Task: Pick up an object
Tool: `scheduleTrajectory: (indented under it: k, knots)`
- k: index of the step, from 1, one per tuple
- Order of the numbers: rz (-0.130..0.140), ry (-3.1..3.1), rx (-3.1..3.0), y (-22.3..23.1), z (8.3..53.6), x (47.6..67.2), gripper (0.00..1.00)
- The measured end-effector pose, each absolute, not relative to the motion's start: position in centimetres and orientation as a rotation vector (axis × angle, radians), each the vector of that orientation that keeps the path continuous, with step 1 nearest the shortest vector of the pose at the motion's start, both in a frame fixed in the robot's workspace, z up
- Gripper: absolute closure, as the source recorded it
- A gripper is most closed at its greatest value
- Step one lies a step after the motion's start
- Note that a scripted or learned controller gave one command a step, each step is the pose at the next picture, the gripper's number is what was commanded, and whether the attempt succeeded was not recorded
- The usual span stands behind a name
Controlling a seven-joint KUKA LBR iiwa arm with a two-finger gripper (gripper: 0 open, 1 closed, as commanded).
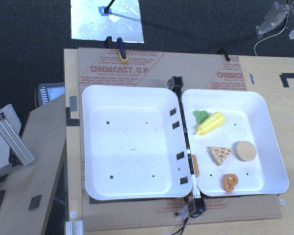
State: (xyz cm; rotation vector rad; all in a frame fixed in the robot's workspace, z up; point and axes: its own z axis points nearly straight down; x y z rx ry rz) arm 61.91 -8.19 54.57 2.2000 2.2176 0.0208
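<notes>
right bin (272, 131), white and shallow, carries all the loose objects. yellow corn cob (210, 123) lies tilted in its upper left part, one end up toward the right. green leafy piece (201, 115) touches the cob's left end, just above it. pizza slice (219, 154), tan triangle with red specks, sits below the cob near the bin's middle. round tan disc (245, 151), like a biscuit or bun, lies just right of the slice, apart from it by a narrow gap. small orange pretzel (230, 182) lies below both, near the bin's front wall. an orange-brown piece (195, 165) sits against the left wall of this bin, partly hidden by the rim; what it is cannot be told.

left bin (93, 131), white, same size, sits beside the right one, rims meeting along a dark seam with small black clips (175, 125) down it.

both bins rest on a brown sheet printed with red lettering (120, 68), on the pale wood bench (49, 141). a shiny square plate (107, 12) lies on the dark floor beyond the bench, upper left.

at the top right corner a pale grey piece of hardware (274, 18) with a white cable shows, well apart from the bins; too blurred to be sure it is the fingers, and whether they are open or closed cannot be told. nothing is seen held there.
</notes>
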Motion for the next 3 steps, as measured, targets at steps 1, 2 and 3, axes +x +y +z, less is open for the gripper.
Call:
scheduleTrajectory:
  k: [1, 2, 3]
  knots:
    - [0.006, 2.228, 2.205, -8.3, 54.7, 61.8, 1.00]
    - [0.005, 2.241, 2.204, 3.8, 53.4, 60.0, 1.00]
    - [0.004, 2.236, 2.208, 11.6, 53.5, 58.3, 1.00]
